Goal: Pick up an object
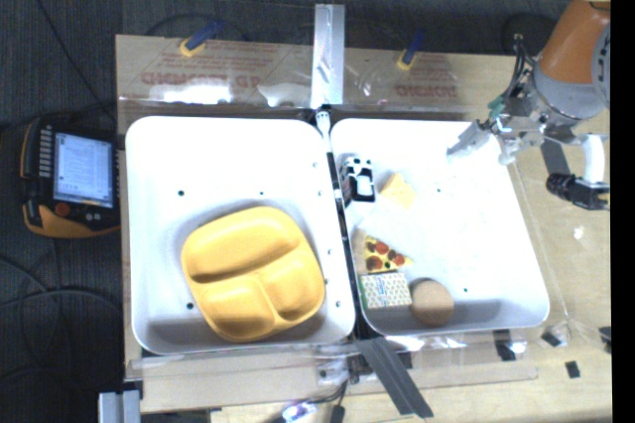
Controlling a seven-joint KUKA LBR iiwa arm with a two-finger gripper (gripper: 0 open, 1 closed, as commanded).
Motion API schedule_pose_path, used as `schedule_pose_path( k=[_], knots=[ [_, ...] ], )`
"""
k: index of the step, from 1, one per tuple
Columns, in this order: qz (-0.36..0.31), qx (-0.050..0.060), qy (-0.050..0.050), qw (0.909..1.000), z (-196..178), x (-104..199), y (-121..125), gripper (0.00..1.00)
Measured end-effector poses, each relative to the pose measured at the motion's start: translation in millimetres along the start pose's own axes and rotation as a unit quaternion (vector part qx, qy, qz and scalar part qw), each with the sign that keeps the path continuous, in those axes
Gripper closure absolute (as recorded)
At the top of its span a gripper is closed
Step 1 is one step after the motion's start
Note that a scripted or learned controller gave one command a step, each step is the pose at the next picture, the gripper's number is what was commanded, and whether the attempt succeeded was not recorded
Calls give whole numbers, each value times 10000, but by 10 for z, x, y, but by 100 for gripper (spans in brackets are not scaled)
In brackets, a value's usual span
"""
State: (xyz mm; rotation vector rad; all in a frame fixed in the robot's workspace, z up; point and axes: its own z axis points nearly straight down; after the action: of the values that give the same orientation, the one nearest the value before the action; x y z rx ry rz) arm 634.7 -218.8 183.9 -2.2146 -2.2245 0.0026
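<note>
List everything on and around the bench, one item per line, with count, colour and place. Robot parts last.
bins: 2, white, side by side on the bench
divided tray: 1, yellow, left bin, toward the near side
black-and-white object: 1, right bin, against the left wall
pale wedge: 1, cream yellow, right bin, beside the black-and-white object
pizza slice toy: 1, red and yellow, right bin, near left
patterned block: 1, greenish white, right bin, near left corner
round object: 1, brown, right bin, right of the patterned block
handheld pendant: 1, orange and black with lit screen, floor left of the bench
arm: 1, grey and orange, upper right
gripper: 1, grey, above the right bin's far right corner
</note>
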Motion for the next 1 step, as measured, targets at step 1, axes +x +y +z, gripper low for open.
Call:
schedule_pose_path(
  k=[1],
  knots=[
    [-364, 0, -21, 9993, 398, 502, 340, 0]
  ],
)
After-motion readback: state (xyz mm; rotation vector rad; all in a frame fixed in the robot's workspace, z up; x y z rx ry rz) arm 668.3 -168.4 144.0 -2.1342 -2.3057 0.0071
